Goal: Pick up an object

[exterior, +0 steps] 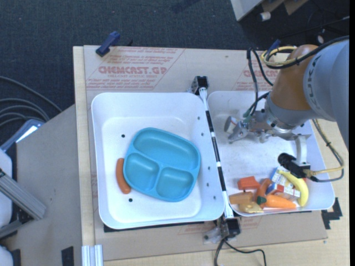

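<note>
My gripper (232, 131) hangs over the upper left part of the right bin (244, 160), its two grey fingers pointing left and standing open with nothing between them. A pile of toy food lies in that bin's near right corner: a yellow banana (300, 187), an orange carrot (278, 202), a red-orange block (248, 182) and a few smaller pieces. The pile is well below and to the right of the gripper. In the left bin (105, 112) a blue divided plate (161, 164) lies flat, with an orange sausage (122, 176) along its left edge.
The grey arm with its orange band (291, 87) reaches in over the right bin's far right side, with cables around it. A black-edged divider (213, 148) separates the bins. A blue clip (107, 43) sits on the cardboard at the far left.
</note>
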